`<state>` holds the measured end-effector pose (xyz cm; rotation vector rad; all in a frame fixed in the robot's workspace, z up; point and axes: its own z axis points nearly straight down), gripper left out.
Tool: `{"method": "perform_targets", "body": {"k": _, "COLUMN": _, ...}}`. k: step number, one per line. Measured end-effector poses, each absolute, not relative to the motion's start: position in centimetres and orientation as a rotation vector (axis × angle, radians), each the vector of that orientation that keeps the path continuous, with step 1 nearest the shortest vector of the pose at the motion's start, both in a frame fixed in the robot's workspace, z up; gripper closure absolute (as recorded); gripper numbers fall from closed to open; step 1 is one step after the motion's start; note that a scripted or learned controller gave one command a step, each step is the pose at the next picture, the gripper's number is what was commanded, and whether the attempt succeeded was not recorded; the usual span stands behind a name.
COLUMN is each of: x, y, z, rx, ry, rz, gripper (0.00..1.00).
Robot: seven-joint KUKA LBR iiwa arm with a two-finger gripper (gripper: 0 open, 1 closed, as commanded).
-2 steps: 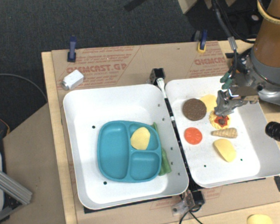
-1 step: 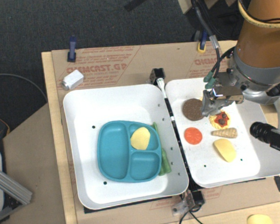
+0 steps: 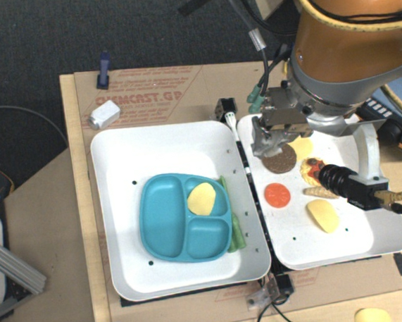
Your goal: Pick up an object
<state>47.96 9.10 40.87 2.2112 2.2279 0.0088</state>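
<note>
A dark grey carpeted floor (image 3: 29, 60) fills the upper left of the frame, with thin cables looping across it at the far left. A brown cardboard sheet (image 3: 158, 86) printed with faded red lettering covers the bench through the middle. Aluminium framing (image 3: 10, 271) crosses the lower left corner, and even light falls throughout.

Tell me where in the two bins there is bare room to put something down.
Left bin: bare floor above and left of the blue divided plate. Right bin: a bare strip below the yellow piece. Crowded: its upper half, where the claw hangs over the brown disc near the orange disc.
</note>
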Motion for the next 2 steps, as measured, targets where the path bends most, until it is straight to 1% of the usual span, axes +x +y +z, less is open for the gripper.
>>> {"method": "perform_targets", "body": {"k": 1, "x": 48.0, "y": 8.7, "z": 41.7, "rx": 2.218, "ry": 2.221, "rz": 0.005, "gripper": 1.00}}
{"method": "perform_targets", "body": {"k": 2, "x": 48.1, "y": 8.8, "z": 42.7, "rx": 2.216, "ry": 2.221, "rz": 0.008, "gripper": 1.00}}
